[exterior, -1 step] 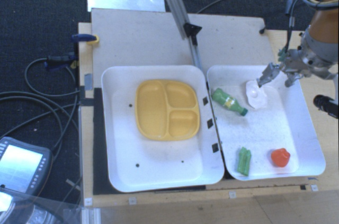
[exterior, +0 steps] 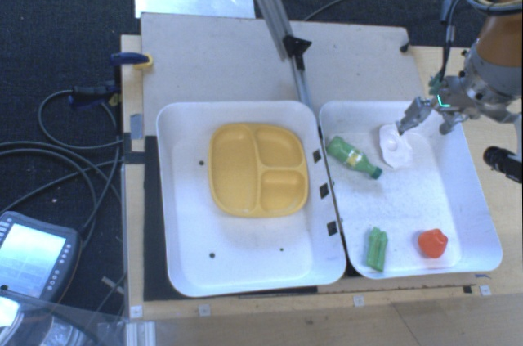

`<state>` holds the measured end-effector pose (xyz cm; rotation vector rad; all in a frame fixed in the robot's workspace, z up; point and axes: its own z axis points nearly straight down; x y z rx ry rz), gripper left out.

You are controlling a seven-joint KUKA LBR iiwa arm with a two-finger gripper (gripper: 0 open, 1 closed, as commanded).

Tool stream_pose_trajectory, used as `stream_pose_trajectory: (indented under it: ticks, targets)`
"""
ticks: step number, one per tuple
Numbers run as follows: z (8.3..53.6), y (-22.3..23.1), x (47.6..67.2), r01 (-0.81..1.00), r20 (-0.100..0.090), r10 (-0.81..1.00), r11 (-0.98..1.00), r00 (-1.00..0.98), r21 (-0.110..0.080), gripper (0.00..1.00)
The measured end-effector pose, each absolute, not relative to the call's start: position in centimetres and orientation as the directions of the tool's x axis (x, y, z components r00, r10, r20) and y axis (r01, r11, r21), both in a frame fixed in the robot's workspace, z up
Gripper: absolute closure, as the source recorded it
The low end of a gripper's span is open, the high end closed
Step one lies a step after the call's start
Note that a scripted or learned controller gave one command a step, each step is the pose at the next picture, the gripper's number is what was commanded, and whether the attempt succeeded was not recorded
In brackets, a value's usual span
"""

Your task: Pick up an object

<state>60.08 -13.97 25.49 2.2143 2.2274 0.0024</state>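
The right bin (exterior: 474,197) holds several objects. A green bottle (exterior: 353,157) lies near its left wall, with a white piece (exterior: 395,146) just to its right. Near the front edge lie a green object (exterior: 376,248) and a red-orange object (exterior: 432,243). My gripper (exterior: 429,122) hangs over the far part of this bin, just above and to the right of the white piece. It is open, the fingers are spread, and nothing sits between them.
The left bin (exterior: 180,205) holds a yellow divided plate (exterior: 258,169). A grey pole (exterior: 274,1) slants down to the gap between the bins. Cables and a tablet (exterior: 29,254) lie on the floor at the left.
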Motion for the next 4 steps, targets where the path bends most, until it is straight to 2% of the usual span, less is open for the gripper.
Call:
stream_pose_trajectory:
  ticks: [2,3,4]
  targets:
    - [15.0,-13.6,61.4,1.000,0.000,1.000,0.002,-0.002,-0.002,0.00]
    - [10.3,-14.5,61.4,1.000,0.000,1.000,-0.001,0.001,-0.003,0.00]
    - [11.7,-14.5,61.6,1.000,-0.001,1.000,-0.001,0.001,0.004,1.00]
